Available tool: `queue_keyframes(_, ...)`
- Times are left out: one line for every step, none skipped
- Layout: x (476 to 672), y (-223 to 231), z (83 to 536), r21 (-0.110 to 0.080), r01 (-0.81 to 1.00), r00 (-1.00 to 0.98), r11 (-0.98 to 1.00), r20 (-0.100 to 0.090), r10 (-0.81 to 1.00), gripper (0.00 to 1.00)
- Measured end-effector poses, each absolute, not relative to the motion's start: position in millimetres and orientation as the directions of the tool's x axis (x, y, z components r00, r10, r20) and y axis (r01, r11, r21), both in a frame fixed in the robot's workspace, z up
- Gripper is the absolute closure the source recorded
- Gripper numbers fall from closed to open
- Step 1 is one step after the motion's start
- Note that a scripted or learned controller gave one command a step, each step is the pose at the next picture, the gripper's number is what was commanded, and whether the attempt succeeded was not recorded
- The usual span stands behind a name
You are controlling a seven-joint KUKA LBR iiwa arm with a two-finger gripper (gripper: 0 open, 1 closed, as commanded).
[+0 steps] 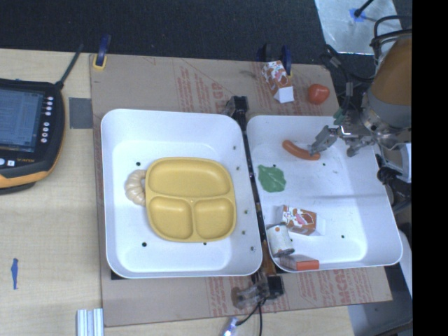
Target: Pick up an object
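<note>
The surface [63, 257] is carrying two shallow white bins side by side on a sheet of brown board printed with faint red lettering, too washed out for me to be reading any of it. The left bin [119, 187] is holding a yellow divided tray [190, 198] with a pale, lumpy thing [134, 186] tucked against its left edge. The right bin [364, 243] is where the arm is working, reaching in from the right with its orange band showing above the wrist.

The claw [334, 137] is hanging over the far part of the right bin, and its fingers are standing spread apart with nothing between them. The orange sausage-shaped toy [301, 150] is lying just to the claw's left and slightly nearer, its right end almost under the left finger. Its long axis is running left to right, dipping a little nearer toward the right end. I am judging this the likeliest thing to be picked, and the claw would be needing a short shift left with the fingers straddling the toy across its narrow width.

Nearer in the same bin, a green leaf-like piece [271, 178] is lying by the left wall, then a small red-and-white carton [300, 220], a white cylinder [281, 240] and an orange stick [305, 263]. Beyond the bins, a second small carton [278, 79] and a red ball [318, 93] are sitting on the board. The cartons are bearing printing, but it is too small to make out. A handheld screen unit with an orange rim [24, 131] is resting at the far left.
</note>
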State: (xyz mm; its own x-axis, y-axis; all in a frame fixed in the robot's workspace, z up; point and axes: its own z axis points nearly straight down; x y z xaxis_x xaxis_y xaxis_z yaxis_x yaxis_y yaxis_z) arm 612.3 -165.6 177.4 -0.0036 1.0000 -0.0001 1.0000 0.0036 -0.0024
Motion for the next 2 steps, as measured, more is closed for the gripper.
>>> queue_keyframes(655.3, -154.2, 90.4, -0.005, 1.0, -0.005, 0.005, 0.0, 1.0, 0.0)
queue_keyframes(656.1, -146.1, 92.2, -0.004, 1.0, -0.005, 0.005, 0.0, 1.0, 0.0)
